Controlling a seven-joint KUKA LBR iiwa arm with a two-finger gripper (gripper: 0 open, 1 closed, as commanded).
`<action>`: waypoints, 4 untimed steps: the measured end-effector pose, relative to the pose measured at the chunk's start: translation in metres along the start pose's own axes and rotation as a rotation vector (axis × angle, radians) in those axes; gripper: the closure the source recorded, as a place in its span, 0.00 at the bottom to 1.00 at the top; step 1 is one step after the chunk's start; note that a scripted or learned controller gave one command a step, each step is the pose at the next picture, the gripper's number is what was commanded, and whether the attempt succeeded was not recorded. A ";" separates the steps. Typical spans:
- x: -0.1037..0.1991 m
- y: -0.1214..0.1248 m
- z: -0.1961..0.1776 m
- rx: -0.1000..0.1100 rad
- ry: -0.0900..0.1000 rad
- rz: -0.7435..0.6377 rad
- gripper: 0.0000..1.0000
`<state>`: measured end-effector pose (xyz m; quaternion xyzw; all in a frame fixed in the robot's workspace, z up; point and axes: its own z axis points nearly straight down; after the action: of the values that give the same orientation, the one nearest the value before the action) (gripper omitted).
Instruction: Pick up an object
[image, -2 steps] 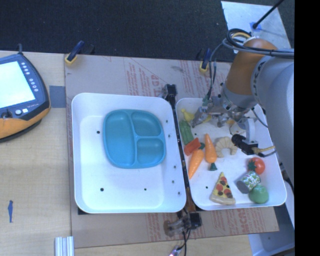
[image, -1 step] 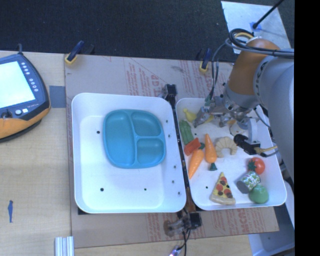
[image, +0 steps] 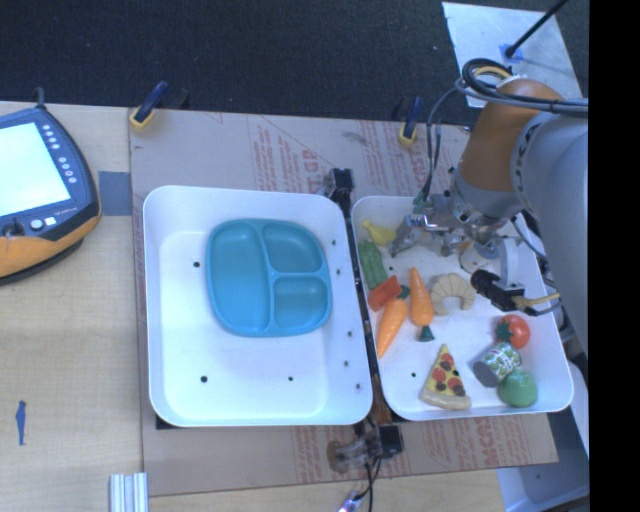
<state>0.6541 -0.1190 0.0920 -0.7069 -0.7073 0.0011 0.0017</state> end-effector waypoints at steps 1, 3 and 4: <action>0.007 -0.046 0.001 0.001 -0.002 -0.002 0.00; -0.003 -0.014 0.000 0.001 -0.001 -0.002 0.00; -0.015 -0.071 0.001 0.001 -0.002 -0.004 0.00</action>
<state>0.5831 -0.1345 0.0914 -0.7056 -0.7086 0.0021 0.0015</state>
